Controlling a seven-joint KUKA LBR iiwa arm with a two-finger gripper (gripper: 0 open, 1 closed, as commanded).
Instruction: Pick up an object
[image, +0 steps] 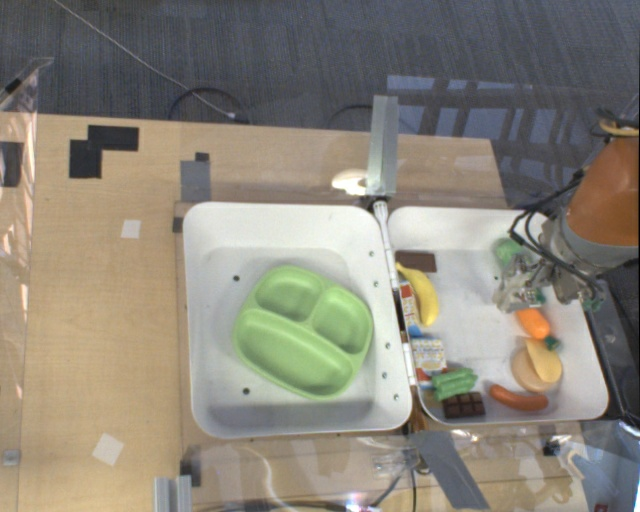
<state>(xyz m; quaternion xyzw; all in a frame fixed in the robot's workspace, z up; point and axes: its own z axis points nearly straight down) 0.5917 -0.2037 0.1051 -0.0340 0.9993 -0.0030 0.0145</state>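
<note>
The gripper (520, 290) hangs at right of frame over the right bin (455, 232). The carrot (534, 323) lies just below-right of it. Whether the jaws are spread, I cannot tell.

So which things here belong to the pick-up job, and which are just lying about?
Job:
two-finger gripper
yellow toy banana
orange toy carrot
reddish toy sausage
brown chocolate block
right white bin

Lying about:
green divided plastic plate
left white bin

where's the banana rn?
In the camera view, the banana lies in the right bin, against its left wall, just below a brown block and above a small white packet.
</note>
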